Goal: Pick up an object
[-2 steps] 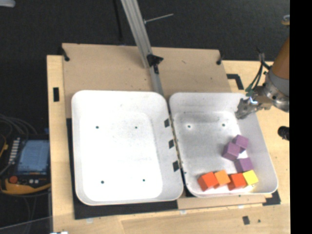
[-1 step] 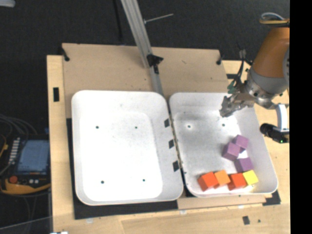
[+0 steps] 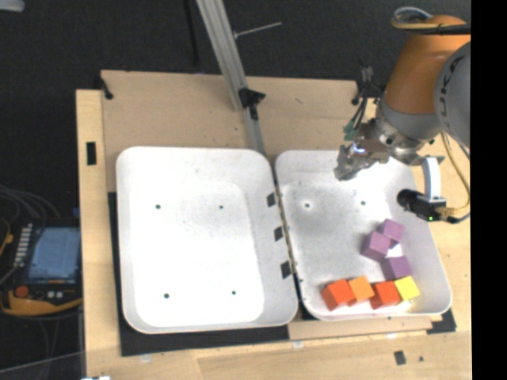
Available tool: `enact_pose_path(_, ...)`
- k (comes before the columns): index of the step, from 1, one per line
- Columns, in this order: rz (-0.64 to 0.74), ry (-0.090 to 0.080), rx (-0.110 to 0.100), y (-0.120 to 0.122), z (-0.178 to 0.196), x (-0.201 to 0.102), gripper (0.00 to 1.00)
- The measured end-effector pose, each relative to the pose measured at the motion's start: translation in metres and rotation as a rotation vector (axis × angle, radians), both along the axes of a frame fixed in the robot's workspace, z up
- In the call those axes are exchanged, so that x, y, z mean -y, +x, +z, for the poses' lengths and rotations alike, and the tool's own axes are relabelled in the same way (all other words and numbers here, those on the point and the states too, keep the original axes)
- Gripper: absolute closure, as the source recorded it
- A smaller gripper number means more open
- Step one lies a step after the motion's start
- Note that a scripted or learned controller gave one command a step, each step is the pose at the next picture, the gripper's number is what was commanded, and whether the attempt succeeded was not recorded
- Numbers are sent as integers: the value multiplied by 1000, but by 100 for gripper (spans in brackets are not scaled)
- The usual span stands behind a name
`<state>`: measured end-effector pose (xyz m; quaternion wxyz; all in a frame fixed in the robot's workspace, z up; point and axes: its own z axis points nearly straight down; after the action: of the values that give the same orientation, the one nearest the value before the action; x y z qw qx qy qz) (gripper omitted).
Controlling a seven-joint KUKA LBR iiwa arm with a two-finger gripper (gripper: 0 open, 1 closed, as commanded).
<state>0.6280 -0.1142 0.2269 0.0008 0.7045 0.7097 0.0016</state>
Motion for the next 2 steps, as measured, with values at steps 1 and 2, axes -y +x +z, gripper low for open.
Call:
enact_pose_path(1,1,0,1,5,12,-56,100)
enact_pose_path(2,1,0,1,7,21,-106,100)
